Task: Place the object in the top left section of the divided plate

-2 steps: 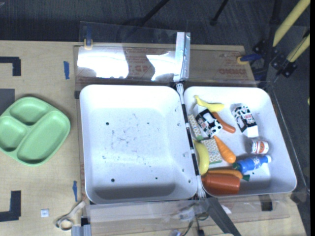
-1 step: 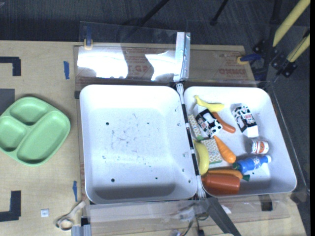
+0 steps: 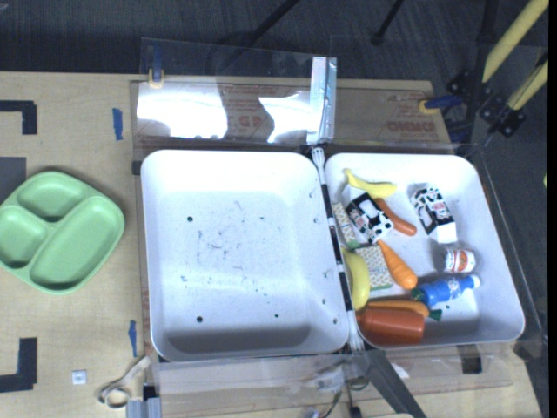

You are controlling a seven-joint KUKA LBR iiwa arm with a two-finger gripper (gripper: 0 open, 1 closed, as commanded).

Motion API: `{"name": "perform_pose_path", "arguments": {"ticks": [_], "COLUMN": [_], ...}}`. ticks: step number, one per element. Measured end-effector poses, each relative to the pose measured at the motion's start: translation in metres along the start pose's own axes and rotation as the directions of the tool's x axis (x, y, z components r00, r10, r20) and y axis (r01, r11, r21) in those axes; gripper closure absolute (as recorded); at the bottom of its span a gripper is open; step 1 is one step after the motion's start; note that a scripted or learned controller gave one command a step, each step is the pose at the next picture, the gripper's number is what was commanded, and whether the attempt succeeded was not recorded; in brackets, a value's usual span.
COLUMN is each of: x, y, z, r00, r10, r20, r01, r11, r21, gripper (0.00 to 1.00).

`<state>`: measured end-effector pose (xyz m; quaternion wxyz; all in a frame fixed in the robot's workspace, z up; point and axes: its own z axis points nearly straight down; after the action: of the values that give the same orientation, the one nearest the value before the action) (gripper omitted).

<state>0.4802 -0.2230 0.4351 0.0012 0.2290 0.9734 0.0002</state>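
Two shallow white plastic bins side by side on the wooden bench (image 3: pixel 78 94).

Left bin (image 3: pixel 174 181): rounded corners, smooth floor with faint pen-like scribbles and a few small dark dots.

Right bin (image 3: pixel 496 259): holds all the loose items, crowded toward its left wall.
- yellow banana (image 3: pixel 370 184) at the top, curved
- black-and-white cow-patterned block (image 3: pixel 370 216) just below it
- white carton (image 3: pixel 433 209) with black patches, to the right
- orange carrot (image 3: pixel 399 223) between those two, tapered
- second carrot (image 3: pixel 398 266) lower, lying across a flat checkered tile (image 3: pixel 376 273)
- second banana (image 3: pixel 357 279) along the divider wall
- small red-and-white can (image 3: pixel 458 259) on its side
- blue bottle (image 3: pixel 450 290), white cap end
- glossy red-orange sausage shape (image 3: pixel 393 320) at the bottom

Can't tell which of these is the task object.

Divided plate (image 3: pixel 103 220): pale green, matte, rounded-triangle outline, three sections. It sits on the bench well left of the left bin, apart from it. Top left section (image 3: pixel 48 194) is the small upper pocket.

Gripper state: can't tell.
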Motion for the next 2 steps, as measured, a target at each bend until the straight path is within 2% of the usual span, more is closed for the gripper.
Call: {"name": "perform_pose_path", "arguments": {"ticks": [1, 2], "x": [-0.0001, 0.0], "y": [0.0001, 0.0], "z": [0.0001, 0.0], "r00": [0.951, 1.0], "r10": [0.311, -0.007], "r20": [0.001, 0.0], "r01": [-0.311, 0.007], "r11": [0.951, 1.0], "r21": [0.0, 0.0], "gripper": [1.0, 1.0]}}
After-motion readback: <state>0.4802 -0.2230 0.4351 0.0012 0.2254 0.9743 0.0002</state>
